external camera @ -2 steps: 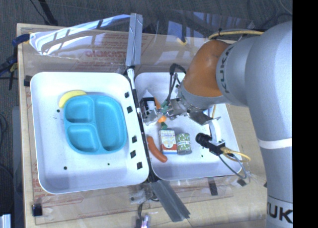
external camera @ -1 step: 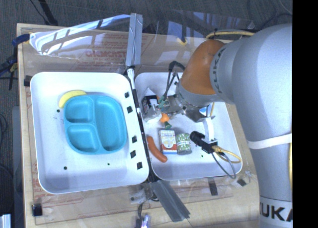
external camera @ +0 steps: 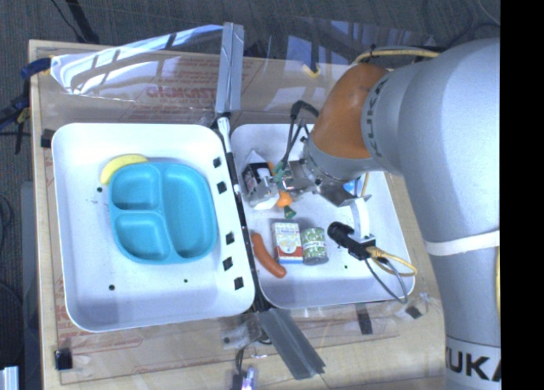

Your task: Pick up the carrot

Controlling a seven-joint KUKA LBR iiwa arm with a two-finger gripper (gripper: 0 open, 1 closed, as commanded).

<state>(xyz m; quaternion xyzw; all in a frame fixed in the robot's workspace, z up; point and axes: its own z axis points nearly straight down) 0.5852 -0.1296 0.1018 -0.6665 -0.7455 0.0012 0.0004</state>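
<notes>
The carrot (external camera: 286, 202) shows as a small orange piece in the right bin (external camera: 382, 291), right at the tips of the hand (external camera: 280, 186), which points left and down from the bent wrist; I cannot tell its state. Nearby lie a sausage (external camera: 267, 256), a carton (external camera: 287, 240) and a can (external camera: 314, 245). The left bin (external camera: 76, 235) holds a blue divided plate (external camera: 161, 212) and a banana (external camera: 124, 164).

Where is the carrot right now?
In the camera view the carrot sits in the right bin, just under the gripper, above the small red carton.
</notes>
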